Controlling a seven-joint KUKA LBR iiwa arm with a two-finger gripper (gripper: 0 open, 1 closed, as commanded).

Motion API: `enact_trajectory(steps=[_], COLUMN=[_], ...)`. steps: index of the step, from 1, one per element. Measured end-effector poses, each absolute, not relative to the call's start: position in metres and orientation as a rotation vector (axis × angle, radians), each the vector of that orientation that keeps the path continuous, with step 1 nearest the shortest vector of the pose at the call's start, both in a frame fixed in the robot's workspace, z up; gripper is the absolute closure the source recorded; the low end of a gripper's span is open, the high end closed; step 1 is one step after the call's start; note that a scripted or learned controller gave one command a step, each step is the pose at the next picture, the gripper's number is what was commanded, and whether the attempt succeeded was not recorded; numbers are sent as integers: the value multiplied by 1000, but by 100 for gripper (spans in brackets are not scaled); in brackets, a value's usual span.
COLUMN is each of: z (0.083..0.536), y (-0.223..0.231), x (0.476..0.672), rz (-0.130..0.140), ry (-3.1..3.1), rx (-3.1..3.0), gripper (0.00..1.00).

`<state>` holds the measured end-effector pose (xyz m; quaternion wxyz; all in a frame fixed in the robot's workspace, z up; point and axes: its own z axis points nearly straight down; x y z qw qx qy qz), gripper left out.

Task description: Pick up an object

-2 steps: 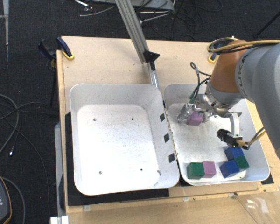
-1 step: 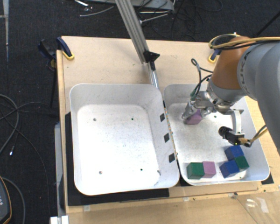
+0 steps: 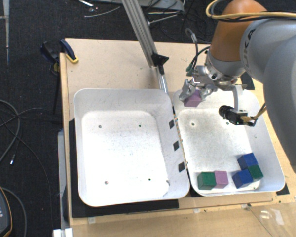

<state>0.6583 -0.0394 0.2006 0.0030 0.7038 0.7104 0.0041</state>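
Observation:
My gripper (image 3: 193, 95) hangs over the far left corner of the right bin (image 3: 266, 132). A pale purple block (image 3: 192, 100) sits between its fingers, lifted over the bin's rim, so the gripper is shut on it. Along the near edge of the right bin lie a green block (image 3: 206, 180), a pink block (image 3: 221, 178), two blue blocks (image 3: 247, 160) (image 3: 242, 177) and a small green block (image 3: 256, 171).
The left bin (image 3: 84, 132) stands beside the right one, with black clips (image 3: 176, 145) along the shared rim. A slanted metal rail (image 3: 143, 33) crosses the bench behind the bins. A black and yellow clamp (image 3: 64, 51) sits at the bench's far left corner.

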Motion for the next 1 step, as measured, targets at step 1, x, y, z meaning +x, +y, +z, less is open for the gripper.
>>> enact_trajectory(steps=[1], z=[195], y=[32], x=[656], rz=[3], ry=[2234], rx=[2212], gripper=[100])
